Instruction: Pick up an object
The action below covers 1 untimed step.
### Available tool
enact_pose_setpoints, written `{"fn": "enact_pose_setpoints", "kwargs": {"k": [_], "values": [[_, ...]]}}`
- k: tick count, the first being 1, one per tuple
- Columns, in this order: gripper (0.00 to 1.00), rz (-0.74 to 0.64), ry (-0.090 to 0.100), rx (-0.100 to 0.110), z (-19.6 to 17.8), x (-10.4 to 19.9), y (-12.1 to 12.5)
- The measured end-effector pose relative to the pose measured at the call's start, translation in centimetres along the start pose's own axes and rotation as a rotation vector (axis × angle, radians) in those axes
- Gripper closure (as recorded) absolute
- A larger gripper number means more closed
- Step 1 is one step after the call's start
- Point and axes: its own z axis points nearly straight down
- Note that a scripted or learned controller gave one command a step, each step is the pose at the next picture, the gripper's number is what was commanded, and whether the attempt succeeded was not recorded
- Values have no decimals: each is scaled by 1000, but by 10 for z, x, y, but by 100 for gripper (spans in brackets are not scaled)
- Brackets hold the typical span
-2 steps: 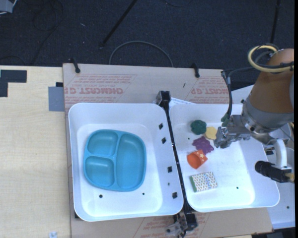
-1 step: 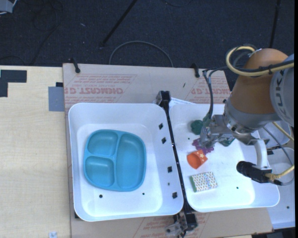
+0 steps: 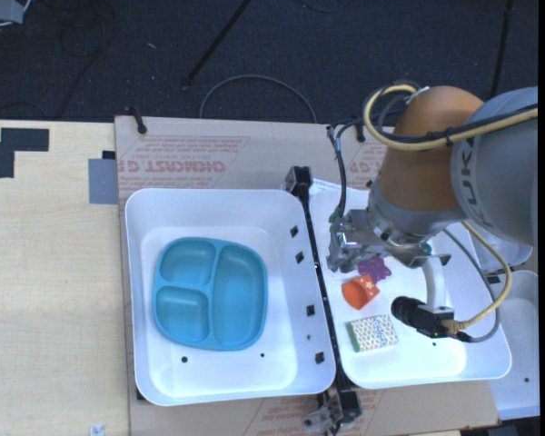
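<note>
The left bin (image 3: 209, 205) carries 1 thing, a blue plate (image 3: 209, 293) with 3 compartments, lying flat near the bin's middle and well apart from the arm, so it looks out of play for this try.

The right bin (image 3: 436, 360) holds 3 small things bunched toward its left wall. The gripper (image 3: 343, 243) hangs low over that wall, near the bin's back-left corner. The wrist hides it from above, so I cannot tell whether it is open or closed, and nothing shows held in it.

A purple piece (image 3: 374, 267) lies just beside the gripper, with an orange piece (image 3: 361, 292) touching it toward the front edge. A speckled block (image 3: 372, 332) sits nearer the front. The purple piece seems the likely target, being closest.
</note>
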Motion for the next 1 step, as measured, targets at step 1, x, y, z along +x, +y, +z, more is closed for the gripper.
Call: {"fn": "enact_pose_setpoints", "kwargs": {"k": [1], "values": [[100,0,-1,0,-1,63,-5]]}}
